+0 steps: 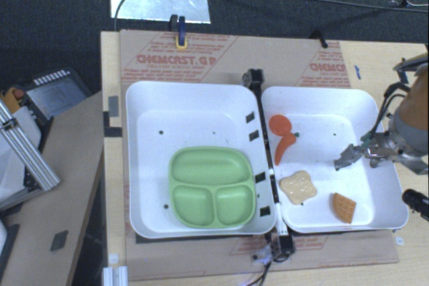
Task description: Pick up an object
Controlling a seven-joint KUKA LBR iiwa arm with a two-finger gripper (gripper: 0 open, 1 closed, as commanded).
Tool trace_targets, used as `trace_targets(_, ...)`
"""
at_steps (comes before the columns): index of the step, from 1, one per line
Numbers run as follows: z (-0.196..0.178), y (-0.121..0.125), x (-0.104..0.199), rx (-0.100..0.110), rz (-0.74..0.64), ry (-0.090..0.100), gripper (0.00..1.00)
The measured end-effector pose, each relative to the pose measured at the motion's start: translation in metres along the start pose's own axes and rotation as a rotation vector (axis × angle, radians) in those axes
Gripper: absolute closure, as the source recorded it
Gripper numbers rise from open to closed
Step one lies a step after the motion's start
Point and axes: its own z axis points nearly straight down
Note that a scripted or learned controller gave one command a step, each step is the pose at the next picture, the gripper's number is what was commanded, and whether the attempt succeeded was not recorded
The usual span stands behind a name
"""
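Observation:
The right bin (322, 104) holds three objects. An orange spoon-like piece (281, 132) lies near its left wall. A pale toast-shaped piece (298, 186) rests at the front left, and an orange wedge (344, 207) lies at the front middle. My gripper (348, 157) reaches in from the right edge and hangs over the bin's right half, above bare floor, apart from all three objects. Nothing shows between its fingers.
The left bin (154, 110) carries a green divided plate (212, 185) in its front half. A black divider with clips (261, 144) runs between the bins. Cardboard (201, 57) lies under both bins, and a side table with gear (40, 137) stands at the left.

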Motion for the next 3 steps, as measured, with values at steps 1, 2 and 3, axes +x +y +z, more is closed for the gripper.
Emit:
trace_targets(1, 0.054, 0.006, 0.009, -0.001, -0.001, 0.0, 0.0)
trace_targets(2, 0.042, 0.006, 0.008, -0.006, -0.001, -0.003, 1.0)
trace_targets(3, -0.001, 0.009, 0.012, -0.006, -0.003, -0.003, 1.0)
